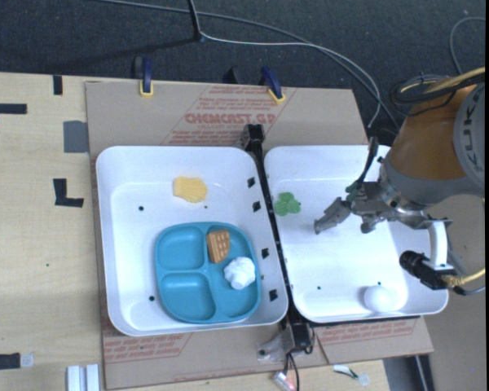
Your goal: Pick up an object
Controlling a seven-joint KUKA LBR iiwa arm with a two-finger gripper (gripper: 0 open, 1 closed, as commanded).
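red print "chemcast gp" on the brown cardboard sheet under the bins, rest too blurred; partial dark letters on the grey arm, unreadable.

A robotics lab or test bench, not a home. Two shallow white bins sit side by side on a sheet of printed cardboard, which is held to the wooden desk by blue and yellow clamps. Black tape marks dot the desk surface. Loose black cables trail across dark carpet behind the desk. A grey industrial robot arm with an orange band reaches in from the right.
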